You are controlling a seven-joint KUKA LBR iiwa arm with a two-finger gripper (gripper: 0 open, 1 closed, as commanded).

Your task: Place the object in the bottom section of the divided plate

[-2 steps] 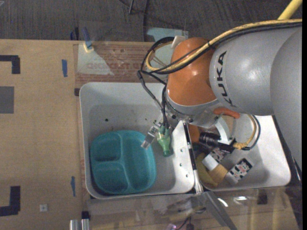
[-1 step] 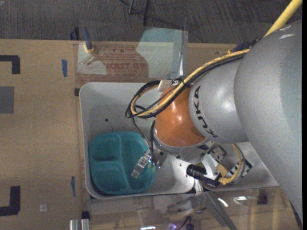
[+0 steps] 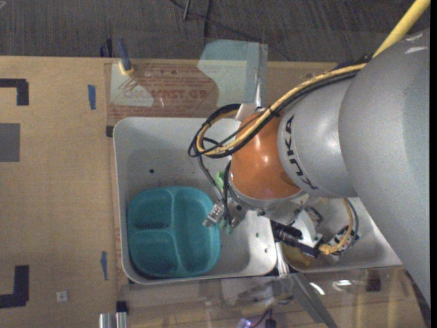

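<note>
— Where's the object?

— I can't make it out for certain. There's a small green bit (image 3: 221, 180) just under the orange band (image 3: 263, 159), right of the plate (image 3: 171, 232), but I can't say what it is.

— And the plate?

— Teal, divided, in the left bin (image 3: 130, 149). All its sections look bare to me, the bottom one too, so I judge nothing is placed.

— Gripper?

— The gripper (image 3: 217, 215) sits at the plate's right rim, mostly under the wrist. I can't tell how it stands, nor whether it has anything.

— What's left?

— By my reckoning, the whole placement.
</note>
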